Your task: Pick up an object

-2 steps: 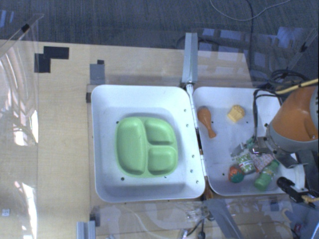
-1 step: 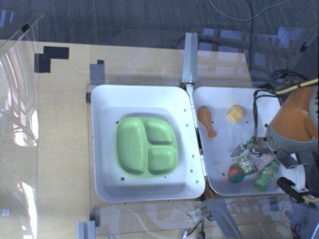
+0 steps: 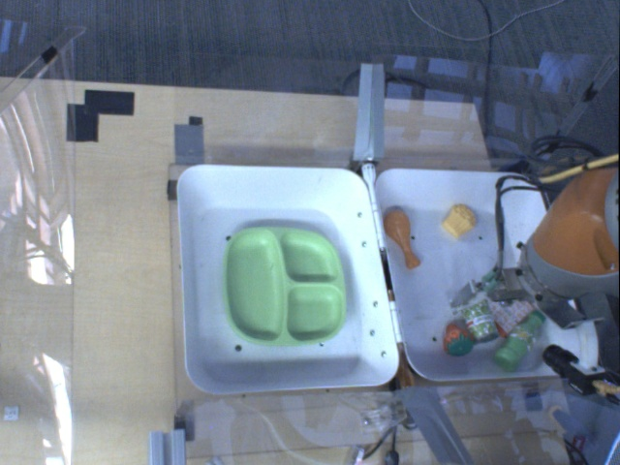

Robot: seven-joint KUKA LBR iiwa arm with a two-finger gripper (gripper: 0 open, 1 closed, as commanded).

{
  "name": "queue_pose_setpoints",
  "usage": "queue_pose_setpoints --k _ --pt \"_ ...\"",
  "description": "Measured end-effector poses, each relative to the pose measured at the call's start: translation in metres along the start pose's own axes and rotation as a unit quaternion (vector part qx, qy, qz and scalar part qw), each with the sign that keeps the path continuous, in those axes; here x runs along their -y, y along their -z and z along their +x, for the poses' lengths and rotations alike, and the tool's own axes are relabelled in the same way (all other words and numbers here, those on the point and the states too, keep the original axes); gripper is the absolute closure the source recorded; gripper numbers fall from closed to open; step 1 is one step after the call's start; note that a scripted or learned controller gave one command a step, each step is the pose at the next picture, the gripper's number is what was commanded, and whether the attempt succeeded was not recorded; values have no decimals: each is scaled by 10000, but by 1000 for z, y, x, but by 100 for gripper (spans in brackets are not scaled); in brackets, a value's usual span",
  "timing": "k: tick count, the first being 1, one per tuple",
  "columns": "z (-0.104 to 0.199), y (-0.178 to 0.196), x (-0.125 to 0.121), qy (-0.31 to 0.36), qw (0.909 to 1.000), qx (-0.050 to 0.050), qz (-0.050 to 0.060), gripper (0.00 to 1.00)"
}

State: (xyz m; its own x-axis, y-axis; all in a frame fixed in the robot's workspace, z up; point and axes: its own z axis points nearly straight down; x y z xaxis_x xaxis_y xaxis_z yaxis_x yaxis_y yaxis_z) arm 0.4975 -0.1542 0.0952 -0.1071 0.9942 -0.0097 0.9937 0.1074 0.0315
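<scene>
- Green bottle lies at the near edge of the right bin, beside a red-green toy.
- Gripper sits low over this pile; its opening I cannot tell.
- Chicken leg and yellow block lie apart.

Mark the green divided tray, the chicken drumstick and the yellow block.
green divided tray (image 3: pixel 254 289): camera view, large left compartment.
chicken drumstick (image 3: pixel 398 227): camera view, meaty upper end.
yellow block (image 3: pixel 459 221): camera view, top face.
</scene>
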Motion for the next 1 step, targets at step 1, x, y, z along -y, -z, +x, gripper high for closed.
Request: queue_pose_setpoints --k 1 --pt "1 0 2 505 9987 31 20 0"
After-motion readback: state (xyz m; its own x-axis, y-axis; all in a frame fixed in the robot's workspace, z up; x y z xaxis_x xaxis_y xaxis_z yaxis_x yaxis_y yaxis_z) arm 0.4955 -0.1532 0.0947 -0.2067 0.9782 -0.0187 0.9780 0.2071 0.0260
